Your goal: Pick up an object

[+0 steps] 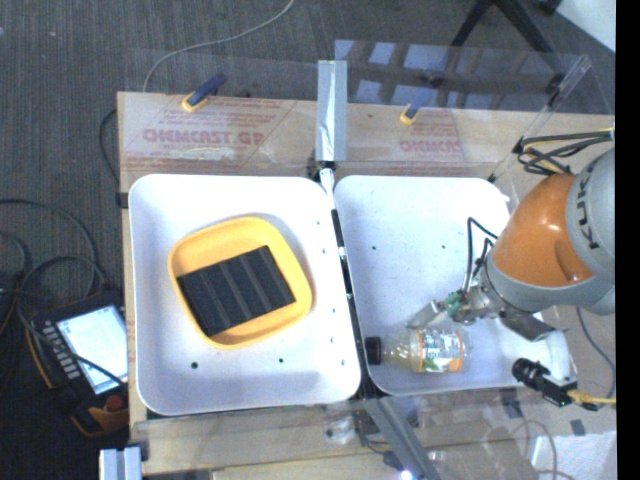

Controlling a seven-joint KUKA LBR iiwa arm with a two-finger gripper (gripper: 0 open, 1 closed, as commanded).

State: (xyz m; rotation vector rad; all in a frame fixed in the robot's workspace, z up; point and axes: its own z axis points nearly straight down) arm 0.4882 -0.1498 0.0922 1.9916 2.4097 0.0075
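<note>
Camera view: 2 white bins side by side on bench. Left bin (160,368) holds yellow dish (240,280) with dark ribbed insert, near bin centre. Right bin (400,228) holds clear bottle (420,350) lying on its side near front edge, black cap pointing left toward divider. Arm (545,243) reaches in from right, orange band over right bin. Gripper (458,308) sits low, just above and beside bottle's upper side; jaw state cannot tell, grip on bottle not visible.
</note>
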